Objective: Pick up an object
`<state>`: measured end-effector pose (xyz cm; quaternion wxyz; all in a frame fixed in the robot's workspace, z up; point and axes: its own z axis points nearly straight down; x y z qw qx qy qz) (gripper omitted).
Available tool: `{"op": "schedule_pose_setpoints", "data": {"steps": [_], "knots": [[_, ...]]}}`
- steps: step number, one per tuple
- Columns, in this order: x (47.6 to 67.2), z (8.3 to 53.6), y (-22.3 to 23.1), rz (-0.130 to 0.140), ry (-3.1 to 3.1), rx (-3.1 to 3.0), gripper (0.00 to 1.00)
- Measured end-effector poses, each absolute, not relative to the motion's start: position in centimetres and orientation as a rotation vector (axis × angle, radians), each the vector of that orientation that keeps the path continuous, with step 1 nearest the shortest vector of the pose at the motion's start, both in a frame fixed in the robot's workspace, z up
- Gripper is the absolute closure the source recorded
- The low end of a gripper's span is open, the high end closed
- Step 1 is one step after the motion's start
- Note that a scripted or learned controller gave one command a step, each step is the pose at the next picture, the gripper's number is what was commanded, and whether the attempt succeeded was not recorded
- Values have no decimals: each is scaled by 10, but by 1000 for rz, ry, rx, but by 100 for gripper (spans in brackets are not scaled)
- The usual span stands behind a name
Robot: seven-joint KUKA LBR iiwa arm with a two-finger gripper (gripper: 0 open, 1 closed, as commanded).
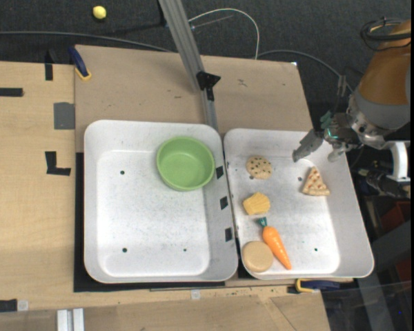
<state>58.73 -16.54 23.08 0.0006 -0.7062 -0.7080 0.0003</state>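
Nothing is picked up yet, so the whole of the grasp is left to do. The gripper hangs over the 1 o'clock corner of the right bin, its two fingers spread apart with nothing between them; one fingertip reaches toward 9 o'clock, the other sits near the bin's rim. Every candidate lies loose on the floor of that bin: a cookie at about 11 o'clock, a pizza slice just below the gripper at 3 o'clock, a yellow corn piece near the middle left, a carrot at 6 o'clock, and a round bun touching it at 7 o'clock. The left bin carries a green bowl at its 1 o'clock. The pizza slice looks the nearest target; lowering, closing and lifting all remain.
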Motion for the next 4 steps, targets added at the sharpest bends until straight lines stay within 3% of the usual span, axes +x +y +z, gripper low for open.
{"op": "schedule_pose_setpoints", "data": {"steps": [1,4], "knots": [[587,231,-165,1,-2224,-2218,0],[592,86,-156,3,-2224,-2219,0]]}}
